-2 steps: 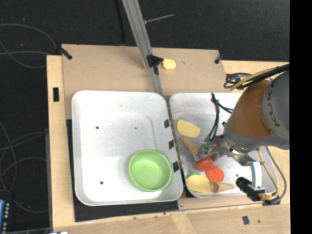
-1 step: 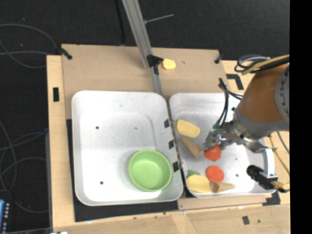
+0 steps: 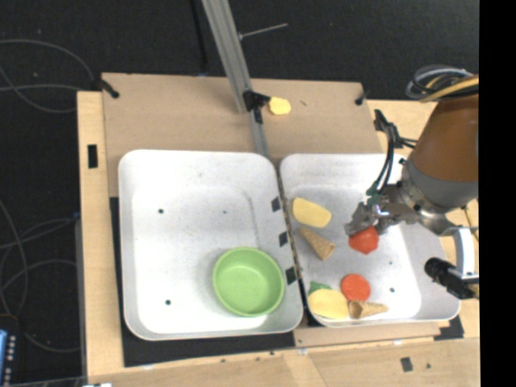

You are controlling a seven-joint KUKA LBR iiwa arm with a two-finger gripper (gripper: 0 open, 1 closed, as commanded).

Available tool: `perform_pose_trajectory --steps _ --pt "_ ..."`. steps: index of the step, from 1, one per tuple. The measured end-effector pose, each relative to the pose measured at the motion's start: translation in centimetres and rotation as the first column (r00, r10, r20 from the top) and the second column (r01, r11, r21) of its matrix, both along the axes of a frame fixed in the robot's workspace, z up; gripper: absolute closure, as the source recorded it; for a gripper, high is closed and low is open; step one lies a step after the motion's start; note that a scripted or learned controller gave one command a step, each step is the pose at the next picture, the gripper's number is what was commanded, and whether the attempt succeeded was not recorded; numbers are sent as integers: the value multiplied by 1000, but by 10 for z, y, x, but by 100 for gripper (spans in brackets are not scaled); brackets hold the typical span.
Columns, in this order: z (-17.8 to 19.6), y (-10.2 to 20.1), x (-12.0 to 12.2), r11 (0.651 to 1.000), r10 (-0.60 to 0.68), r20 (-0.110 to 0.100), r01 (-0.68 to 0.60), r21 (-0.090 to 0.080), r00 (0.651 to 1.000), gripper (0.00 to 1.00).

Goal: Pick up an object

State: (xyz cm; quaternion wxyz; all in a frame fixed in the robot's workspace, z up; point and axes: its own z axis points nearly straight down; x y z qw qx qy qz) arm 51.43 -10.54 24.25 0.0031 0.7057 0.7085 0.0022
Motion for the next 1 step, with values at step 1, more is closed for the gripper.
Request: perform_pose_trajectory --steps 1 --pt "10 49 1 1000 4 -4 -4 3 1000 100"
